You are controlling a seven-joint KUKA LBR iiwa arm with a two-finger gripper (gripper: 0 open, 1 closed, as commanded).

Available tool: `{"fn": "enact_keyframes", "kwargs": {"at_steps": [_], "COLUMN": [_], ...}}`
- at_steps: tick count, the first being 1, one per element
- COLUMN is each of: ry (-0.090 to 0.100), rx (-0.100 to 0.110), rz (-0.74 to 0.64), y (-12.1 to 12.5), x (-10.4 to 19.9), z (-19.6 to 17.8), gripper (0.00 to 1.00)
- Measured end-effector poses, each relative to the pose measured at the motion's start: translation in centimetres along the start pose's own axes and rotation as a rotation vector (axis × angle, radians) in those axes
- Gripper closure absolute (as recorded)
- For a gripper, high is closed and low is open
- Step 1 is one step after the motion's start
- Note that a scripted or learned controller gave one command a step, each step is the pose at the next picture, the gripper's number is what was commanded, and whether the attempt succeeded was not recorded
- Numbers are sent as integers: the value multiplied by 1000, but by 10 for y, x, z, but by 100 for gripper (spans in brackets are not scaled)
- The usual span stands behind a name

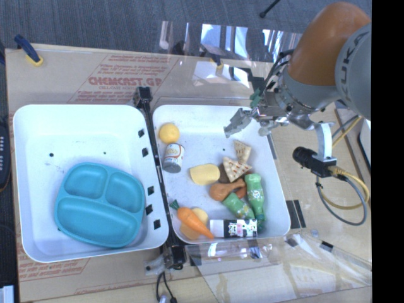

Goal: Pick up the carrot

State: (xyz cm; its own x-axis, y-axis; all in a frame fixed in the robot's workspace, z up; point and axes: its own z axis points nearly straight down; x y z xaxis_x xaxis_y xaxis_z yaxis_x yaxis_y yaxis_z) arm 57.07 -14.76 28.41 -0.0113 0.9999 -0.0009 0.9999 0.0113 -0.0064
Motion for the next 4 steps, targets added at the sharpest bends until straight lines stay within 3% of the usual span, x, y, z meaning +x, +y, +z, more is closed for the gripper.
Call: {"fn": "enact_keyframes", "kwargs": {"at_steps": [1,2,3,4], "ry": [1,2,0,1], "rx": [11,4,7,-1], "rz": [-96,-139,-149,104], "y": [-15,-55,-55,-60], "x": [28,43,42,106], "z": [119,194,184,92], "gripper": [0,0,100,100]}}
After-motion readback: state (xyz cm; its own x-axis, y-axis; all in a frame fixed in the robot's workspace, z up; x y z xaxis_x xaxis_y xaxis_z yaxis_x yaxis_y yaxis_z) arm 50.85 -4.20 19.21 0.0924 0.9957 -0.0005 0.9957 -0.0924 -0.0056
